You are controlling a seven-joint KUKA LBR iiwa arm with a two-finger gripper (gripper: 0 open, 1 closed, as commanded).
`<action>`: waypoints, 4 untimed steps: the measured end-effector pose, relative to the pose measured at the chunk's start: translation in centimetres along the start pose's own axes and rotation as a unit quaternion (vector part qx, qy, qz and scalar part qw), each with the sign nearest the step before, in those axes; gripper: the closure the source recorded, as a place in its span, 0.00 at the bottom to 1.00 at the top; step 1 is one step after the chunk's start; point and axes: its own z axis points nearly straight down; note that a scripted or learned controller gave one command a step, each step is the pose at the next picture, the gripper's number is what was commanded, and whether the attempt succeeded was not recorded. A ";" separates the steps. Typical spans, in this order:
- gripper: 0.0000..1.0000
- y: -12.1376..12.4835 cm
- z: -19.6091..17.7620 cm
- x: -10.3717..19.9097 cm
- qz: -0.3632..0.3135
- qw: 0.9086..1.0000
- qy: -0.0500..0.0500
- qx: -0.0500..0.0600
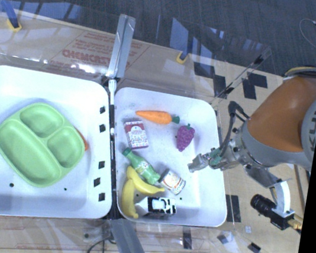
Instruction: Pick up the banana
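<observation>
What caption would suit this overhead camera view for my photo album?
Robot arm's pincer hovers over the right bin, banana lying untouched near its front beside a green bottle.

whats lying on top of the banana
The green bottle lies across the banana's upper end, and a small black-and-white toy sits against its lower curve. The parts of the banana under them are covered.

The arm [281, 122] reaches in from the right, its orange band bulking above the grey wrist [242, 158]. The end effector [197, 163] points left and slightly downward, held out low at the end of the slim wrist section.
</observation>
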 end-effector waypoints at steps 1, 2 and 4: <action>0.00 0.0 0.0 0.0 0.000 1.000 0.000 0.000; 0.00 1.8 5.3 7.2 0.037 0.999 0.001 0.001; 0.00 1.0 10.8 4.5 -0.187 0.982 -0.001 -0.002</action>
